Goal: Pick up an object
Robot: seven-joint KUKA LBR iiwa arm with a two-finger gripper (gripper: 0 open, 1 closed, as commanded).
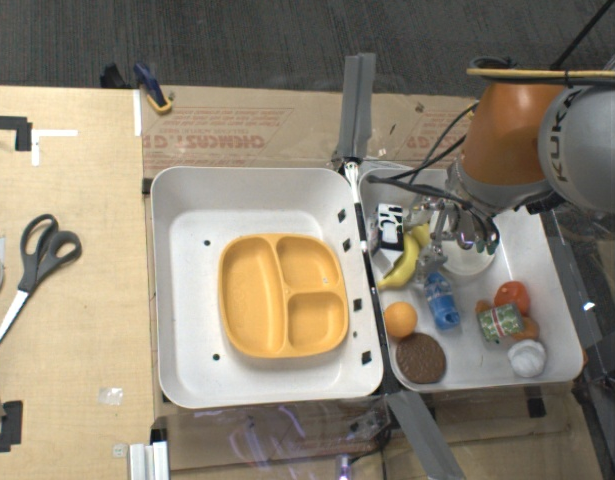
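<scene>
The end effector (455, 236) hangs low over the back part of the right bin (557, 368), with the grey arm (577, 148) and its orange band (512, 133) above it. Whether it is apart or together cannot be told from this slant, and nothing is visibly clamped in it.

Taking the banana (403, 260) as the landmark: the end effector sits just to its right, very near its upper end. A blue bottle (442, 303) lies just beside the banana's lower right, an orange (400, 318) just below its lower tip, and a brown round disc (420, 358) further below that. Well to the banana's right lie a red and green can (501, 322) with a small red fruit (511, 294) touching it, and a white object (527, 358) near the bin's front corner. A black and white box (389, 226) sits just above the banana, against the bin wall.

The risk I see is crowding. The banana, bottle and box lie close together beneath the tool, so a descent could land on two things at once or pinch an edge and slip off. The banana's curve and the bottle's round body may roll aside. The cables (437, 168) trailing near the wrist could also snag.

The left bin (187, 298) holds a yellow divided tray (284, 294), far left of the banana.
</scene>
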